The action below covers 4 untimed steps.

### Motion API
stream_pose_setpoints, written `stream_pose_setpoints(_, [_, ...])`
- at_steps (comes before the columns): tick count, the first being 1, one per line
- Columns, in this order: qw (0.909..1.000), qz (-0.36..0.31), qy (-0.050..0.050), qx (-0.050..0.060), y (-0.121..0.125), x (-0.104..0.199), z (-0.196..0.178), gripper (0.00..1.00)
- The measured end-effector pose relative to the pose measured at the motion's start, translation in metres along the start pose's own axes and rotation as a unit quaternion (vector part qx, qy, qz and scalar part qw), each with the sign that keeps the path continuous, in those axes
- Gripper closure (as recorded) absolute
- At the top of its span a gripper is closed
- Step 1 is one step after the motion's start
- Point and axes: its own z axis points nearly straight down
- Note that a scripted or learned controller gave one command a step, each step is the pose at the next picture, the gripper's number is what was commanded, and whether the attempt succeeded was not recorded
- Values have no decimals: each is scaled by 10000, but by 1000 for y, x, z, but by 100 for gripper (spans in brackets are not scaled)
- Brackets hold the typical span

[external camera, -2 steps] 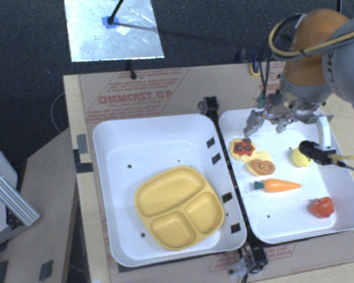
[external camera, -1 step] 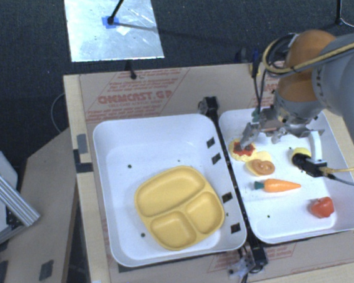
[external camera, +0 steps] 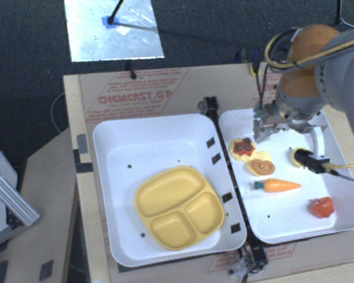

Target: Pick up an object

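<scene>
In the right bin [external camera: 290,223] lie several toy foods. A small yellow piece with red and dark toppings [external camera: 242,148] sits near the bin's left wall. A round tan piece [external camera: 261,166] lies just below it, then an orange carrot [external camera: 281,185] on its side, and a red piece [external camera: 321,207] at the front right. My gripper [external camera: 262,129] hangs over the back left part of this bin, just up and right of the topped piece. Nothing shows between its tips.
The left bin [external camera: 114,175] holds a yellow divided plate [external camera: 179,205] towards its front. A black divider with clips [external camera: 225,164] runs between the two bins. A shiny metal sheet [external camera: 113,25] lies beyond the bench at the back.
</scene>
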Motion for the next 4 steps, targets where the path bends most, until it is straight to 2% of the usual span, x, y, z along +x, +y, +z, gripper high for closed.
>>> stream_pose_setpoints(3, [10000, -12, 2, -8, 5, -3, -125, 100])
stream_pose_setpoints(4, [10000, -36, 11, 12, 2, 42, -125, 100])
